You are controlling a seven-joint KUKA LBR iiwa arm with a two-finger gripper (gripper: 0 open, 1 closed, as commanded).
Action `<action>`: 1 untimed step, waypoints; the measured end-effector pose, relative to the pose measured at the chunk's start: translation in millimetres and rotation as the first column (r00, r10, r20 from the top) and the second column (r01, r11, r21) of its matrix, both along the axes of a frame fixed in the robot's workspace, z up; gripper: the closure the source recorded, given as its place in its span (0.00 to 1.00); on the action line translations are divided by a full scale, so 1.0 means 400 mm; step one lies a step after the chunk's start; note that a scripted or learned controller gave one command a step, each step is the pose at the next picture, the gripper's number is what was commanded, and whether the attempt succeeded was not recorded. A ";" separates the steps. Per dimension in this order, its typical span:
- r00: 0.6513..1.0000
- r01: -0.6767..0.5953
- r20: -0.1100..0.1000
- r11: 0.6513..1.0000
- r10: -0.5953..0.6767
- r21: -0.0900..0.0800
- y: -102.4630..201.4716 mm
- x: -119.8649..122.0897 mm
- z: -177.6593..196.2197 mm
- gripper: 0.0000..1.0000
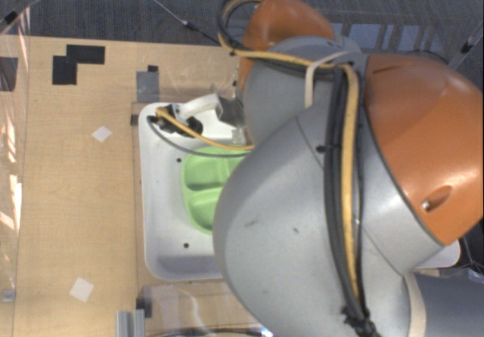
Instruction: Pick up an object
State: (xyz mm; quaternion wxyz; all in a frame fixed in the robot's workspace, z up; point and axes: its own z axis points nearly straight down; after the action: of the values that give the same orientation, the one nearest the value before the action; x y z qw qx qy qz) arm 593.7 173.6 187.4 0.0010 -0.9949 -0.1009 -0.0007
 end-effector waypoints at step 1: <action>0.999 -0.034 -0.003 0.999 0.034 -0.002 -0.054 -0.181 -0.091 0.00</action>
State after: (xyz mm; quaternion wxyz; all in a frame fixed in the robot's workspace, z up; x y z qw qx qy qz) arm 521.4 152.2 151.2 0.0002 -0.9930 -0.1178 0.0009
